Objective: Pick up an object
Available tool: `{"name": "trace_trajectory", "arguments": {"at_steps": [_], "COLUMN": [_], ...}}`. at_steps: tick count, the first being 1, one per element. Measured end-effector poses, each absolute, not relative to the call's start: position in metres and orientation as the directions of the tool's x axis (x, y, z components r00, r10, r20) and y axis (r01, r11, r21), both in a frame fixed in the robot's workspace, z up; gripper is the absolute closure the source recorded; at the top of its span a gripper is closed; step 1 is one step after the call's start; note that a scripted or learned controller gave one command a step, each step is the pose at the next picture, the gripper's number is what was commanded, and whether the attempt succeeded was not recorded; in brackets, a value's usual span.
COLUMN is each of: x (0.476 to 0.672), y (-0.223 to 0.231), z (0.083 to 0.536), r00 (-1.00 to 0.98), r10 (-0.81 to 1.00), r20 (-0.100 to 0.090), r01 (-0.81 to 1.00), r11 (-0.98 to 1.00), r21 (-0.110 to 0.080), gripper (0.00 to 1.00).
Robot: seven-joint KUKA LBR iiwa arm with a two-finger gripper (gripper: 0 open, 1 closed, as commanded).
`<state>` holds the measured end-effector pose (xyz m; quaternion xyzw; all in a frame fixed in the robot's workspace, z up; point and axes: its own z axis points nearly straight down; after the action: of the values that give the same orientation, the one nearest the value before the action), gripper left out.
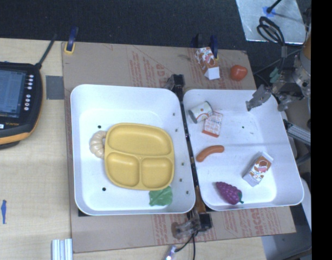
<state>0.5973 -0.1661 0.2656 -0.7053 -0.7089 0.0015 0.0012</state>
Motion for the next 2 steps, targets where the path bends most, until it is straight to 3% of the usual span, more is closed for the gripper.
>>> {"name": "trace_trajectory", "arguments": {"at_steps": [1,2], "x": [0.601,0.476], "y": [-0.212,-0.212], "z": [0.168,0.175], "r00": [-0.005,-0.004], "r10": [1.000,1.000], "r20": [-0.001,0.000], "r01": [1.000,1.000], "r11": [0.005,0.004], "r21": [-0.006,-0.005], "gripper": [0.00,0.00]}}
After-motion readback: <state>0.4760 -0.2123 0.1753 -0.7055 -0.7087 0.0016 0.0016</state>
